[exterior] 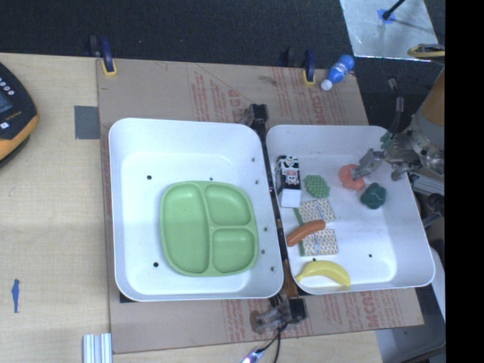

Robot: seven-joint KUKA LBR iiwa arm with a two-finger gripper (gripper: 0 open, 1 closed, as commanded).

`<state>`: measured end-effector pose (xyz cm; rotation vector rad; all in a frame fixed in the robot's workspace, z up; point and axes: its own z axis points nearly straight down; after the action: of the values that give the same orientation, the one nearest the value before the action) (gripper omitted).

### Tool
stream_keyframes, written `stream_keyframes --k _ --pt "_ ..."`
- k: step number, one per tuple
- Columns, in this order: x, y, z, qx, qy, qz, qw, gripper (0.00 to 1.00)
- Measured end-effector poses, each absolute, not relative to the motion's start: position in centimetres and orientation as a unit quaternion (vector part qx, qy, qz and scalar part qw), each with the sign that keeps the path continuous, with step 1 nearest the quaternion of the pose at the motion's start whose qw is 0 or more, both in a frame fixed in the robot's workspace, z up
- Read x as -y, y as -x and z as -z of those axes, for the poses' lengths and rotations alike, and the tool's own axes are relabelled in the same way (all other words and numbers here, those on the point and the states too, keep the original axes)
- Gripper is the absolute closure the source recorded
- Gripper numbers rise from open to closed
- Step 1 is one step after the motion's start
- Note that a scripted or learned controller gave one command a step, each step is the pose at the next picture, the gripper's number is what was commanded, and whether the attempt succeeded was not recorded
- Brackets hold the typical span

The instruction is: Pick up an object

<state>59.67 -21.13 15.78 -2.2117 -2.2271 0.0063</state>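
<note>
Gripper is sitting low over the right bin, fingers spreading apart with nothing between them, one tip just beside the orange-red round object and the dark green object lying just below. Banana, hot dog and milk carton are lying further left; green divided plate is resting in the left bin.

two white bins sit side by side at the frame's centre. the left bin holds a green divided plate. the right bin holds a small black-and-white carton, a green textured piece, a hot dog lying on patterned cards, a banana at its lower edge, an orange-pink object and a dark green object. the gripper hangs at right, just beside the orange-pink object.
</note>
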Motion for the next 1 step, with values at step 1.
stream_keyframes --k 1 --pt "18.36 -62.58 -9.11 0.709 0.705 -0.0021 0.002 0.0"
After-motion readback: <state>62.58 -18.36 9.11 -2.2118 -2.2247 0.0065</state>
